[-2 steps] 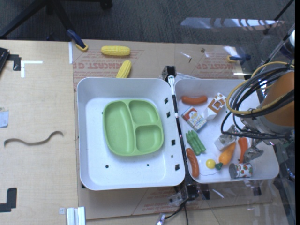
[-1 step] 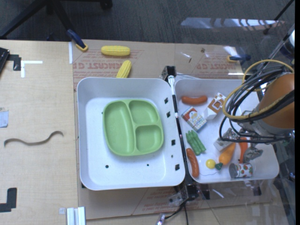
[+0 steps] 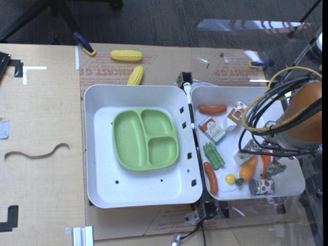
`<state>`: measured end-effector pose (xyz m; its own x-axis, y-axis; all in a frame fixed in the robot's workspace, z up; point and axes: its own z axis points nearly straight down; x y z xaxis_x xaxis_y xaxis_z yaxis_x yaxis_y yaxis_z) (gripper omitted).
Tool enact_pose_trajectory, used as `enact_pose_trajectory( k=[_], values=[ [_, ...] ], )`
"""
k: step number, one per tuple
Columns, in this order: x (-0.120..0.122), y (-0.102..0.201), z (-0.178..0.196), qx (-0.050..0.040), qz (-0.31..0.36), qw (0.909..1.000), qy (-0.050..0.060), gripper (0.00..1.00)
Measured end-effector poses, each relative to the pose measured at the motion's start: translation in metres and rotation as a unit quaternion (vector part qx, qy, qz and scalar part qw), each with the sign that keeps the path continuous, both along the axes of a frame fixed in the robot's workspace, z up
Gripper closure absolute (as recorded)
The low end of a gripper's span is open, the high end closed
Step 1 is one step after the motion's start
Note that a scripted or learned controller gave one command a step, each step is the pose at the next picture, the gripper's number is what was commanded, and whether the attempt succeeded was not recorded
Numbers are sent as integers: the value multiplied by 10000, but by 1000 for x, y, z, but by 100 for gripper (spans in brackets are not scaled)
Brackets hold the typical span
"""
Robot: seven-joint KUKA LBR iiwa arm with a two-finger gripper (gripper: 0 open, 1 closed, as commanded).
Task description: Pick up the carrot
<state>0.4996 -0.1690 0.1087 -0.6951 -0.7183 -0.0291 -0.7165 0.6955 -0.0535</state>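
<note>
My hand (image 3: pixel 265 163) hangs low in the right bin (image 3: pixel 292 191), just beside the carrot (image 3: pixel 248 168); cables blur it, so I cannot tell whether it is clenched. The can (image 3: pixel 262 186) and lemon (image 3: pixel 230 179) crowd close, and I could nudge the carrot aside or catch the can instead.

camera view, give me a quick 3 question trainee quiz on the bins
1. True or false: the carrot lies in the right bin.
2. What sits in the left bin?
A. can
B. green tray
C. corn
3. What lies outside the bins, above the left one?

Key:
1. True
2. B, the green tray
3. Two corn cobs
</note>
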Motion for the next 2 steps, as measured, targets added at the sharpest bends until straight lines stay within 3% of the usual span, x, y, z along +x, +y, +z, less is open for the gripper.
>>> enact_pose_trajectory(
  k=[1,2],
  values=[
    [3,0,0,67,-950,9955,4,0],
    [2,16,-4,24,520,9986,50,0]
  ],
)
